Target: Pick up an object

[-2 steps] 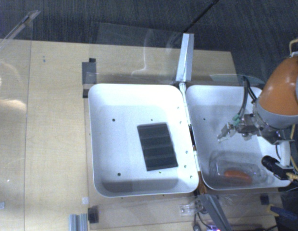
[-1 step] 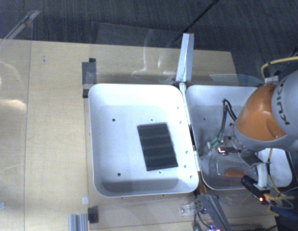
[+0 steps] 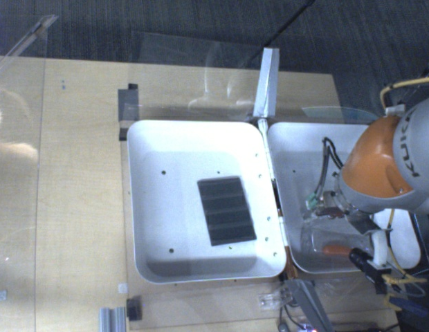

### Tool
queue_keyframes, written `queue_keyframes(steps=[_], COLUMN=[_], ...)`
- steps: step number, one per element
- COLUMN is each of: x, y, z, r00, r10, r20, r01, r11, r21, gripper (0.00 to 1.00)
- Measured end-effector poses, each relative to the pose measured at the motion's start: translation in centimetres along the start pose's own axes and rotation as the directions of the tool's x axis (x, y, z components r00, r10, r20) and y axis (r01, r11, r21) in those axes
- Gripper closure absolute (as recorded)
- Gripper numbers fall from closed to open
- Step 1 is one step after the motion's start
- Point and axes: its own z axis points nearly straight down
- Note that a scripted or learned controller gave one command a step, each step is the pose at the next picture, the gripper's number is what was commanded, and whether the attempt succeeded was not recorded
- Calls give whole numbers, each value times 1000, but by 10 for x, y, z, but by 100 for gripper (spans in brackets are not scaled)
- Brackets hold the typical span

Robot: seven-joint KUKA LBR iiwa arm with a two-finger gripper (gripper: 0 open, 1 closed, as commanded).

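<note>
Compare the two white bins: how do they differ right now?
The left bin holds a dark ribbed rectangular object, lying flat and askew; the right bin holds a small orange item. The left bin is in open view, while the arm reaches over the right bin. Both are shallow, white and side by side.

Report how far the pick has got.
Done: the arm has reached over the right bin. In hand: the gripper sits low above an orange object. Left: no lift shows yet; the dark ridged pad lies flat in the left bin.
</note>
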Motion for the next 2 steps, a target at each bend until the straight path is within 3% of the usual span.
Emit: queue_keyframes(steps=[1, 2], x=[0, -5], y=[0, 50], z=[0, 13], r00=[1000, 997], r10=[0, 80], r20=[0, -1], r01=[0, -80], r11=[1000, 997], r21=[0, 16], gripper=[0, 0])
